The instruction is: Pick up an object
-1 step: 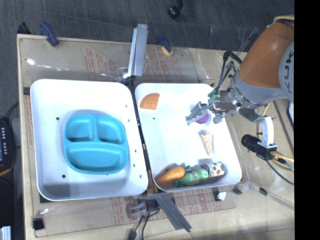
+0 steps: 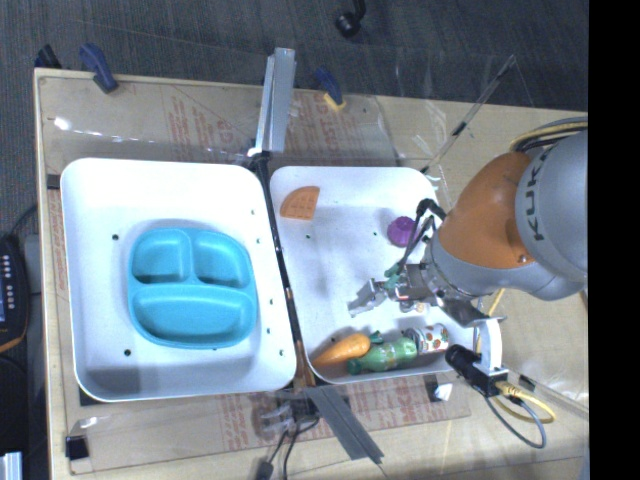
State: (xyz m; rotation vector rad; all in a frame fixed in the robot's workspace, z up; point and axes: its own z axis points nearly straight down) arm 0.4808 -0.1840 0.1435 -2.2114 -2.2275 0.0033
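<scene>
From the fixed camera above the table, two white bins sit side by side; the left bin holds one blue divided tray, and the right bin holds the loose pieces. Counted there: one orange wedge-shaped piece near the bin's 11 o'clock corner; one small purple object toward 1 o'clock; one carrot-like orange piece and one green bottle lying end to end along the 6 o'clock wall; one small red-and-white item just beyond the bottle's cap end. The grey and orange arm reaches in from 3 o'clock, and its pincer hangs over the middle of the right bin; its fingers look spread apart with nothing visible between them, though the metal parts are small and cluttered. The relation that matters: the nearest candidates, carrot and bottle, lie toward 6 o'clock from the pincer, close by but not touching it; their long axes run roughly 9 to 3 o'clock, parallel with the bin wall, which they hug. I judge a grasp there needs the fingers set across that axis, and the wall may crowd one finger; the purple object at 1 o'clock sits freer.
</scene>
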